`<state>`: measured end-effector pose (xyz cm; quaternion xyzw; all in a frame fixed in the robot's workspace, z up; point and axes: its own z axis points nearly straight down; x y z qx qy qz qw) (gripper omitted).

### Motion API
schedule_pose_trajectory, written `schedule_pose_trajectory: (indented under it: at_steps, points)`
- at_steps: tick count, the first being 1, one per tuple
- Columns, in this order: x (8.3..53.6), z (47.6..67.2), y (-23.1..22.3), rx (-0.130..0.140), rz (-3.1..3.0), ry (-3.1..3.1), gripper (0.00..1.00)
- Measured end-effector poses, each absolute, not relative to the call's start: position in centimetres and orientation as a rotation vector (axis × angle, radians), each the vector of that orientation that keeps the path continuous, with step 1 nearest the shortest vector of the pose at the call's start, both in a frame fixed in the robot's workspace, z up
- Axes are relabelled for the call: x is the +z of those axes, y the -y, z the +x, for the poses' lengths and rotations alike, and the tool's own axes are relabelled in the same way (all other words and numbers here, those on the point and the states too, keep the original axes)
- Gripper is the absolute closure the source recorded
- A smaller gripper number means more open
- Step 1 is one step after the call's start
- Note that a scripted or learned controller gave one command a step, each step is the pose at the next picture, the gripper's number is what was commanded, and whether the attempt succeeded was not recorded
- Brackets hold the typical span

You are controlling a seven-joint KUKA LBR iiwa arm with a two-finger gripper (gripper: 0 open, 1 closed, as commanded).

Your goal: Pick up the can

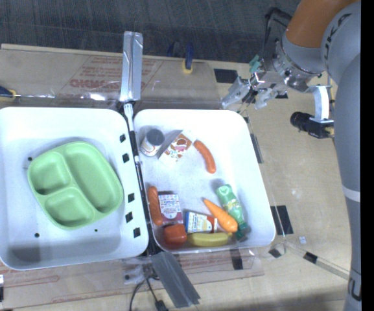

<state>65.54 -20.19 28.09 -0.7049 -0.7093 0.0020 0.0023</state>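
Setting: a tan desk [303, 193] under a slanted overhead camera, bearing two shallow white bins side by side, with dark floor along the top of the frame.
Left bin [18, 128]: holds a green divided plate [75, 184].
Right bin [255, 173]: holds the clutter — the can [152, 141] in its upper left corner, a small carton [179, 147] just beside it, an orange sausage [205, 155] further right, and near the lower edge a carrot [222, 215], a green bottle [231, 203], a banana [207, 240] and a tomato [175, 236].
Gripper [238, 94]: poised outside the right bin, above its upper right corner, well apart from the can; its fingers look released, spread, with nothing between them.
Step in hand: the approach, by my reading — no grasp has been made, and the can sits untouched.
Next move: it calls for travel toward the left of the frame across the bin's top edge, then a descent over the can, clearing the carton that crowds its right side.
Can's pose: it seems to stand upright, grey lid facing the camera, so its long axis runs vertical — though the slant makes this hard to confirm.
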Motion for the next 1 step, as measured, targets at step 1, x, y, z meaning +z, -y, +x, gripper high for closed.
schedule_pose_trajectory:
  at_steps: [1]
  points:
    - [11.91,65.60,12.93,0.007,-2.318,2.111,0.00]
